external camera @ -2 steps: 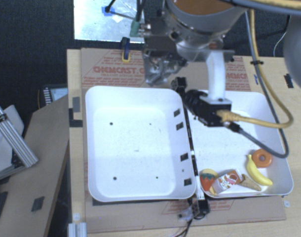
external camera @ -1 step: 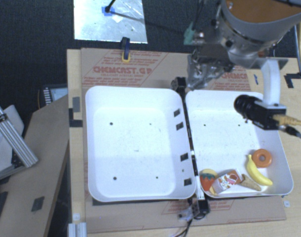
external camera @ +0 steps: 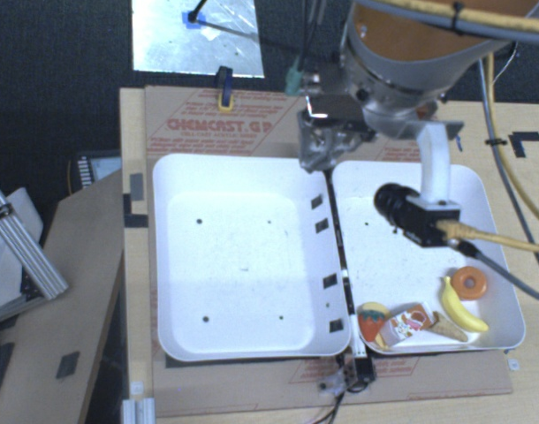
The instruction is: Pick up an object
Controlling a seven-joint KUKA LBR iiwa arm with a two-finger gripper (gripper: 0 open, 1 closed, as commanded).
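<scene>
The objects sit bunched in the lower right corner of the right bin (external camera: 490, 201): a yellow banana (external camera: 460, 307), an orange doughnut-shaped piece (external camera: 469, 282) just above it, a red-and-white packet (external camera: 404, 324), a red-orange tomato-like piece (external camera: 372, 321) at the left end, and a tan cone-shaped piece (external camera: 448, 329) under the banana. They look like toy food, so probably light, stiff and smooth-skinned, apt to slide out of a pinch. The banana seems the easiest: take it across its narrow middle, where the curve is least. The packet may be soft and flat, harder to lift.

The gripper (external camera: 321, 153) hangs in the upper middle of the frame, over the far end of the divide between the left bin (external camera: 163, 237) and the right one, well apart from the pile. Its state cannot be told from here, and nothing is seen in it.
</scene>
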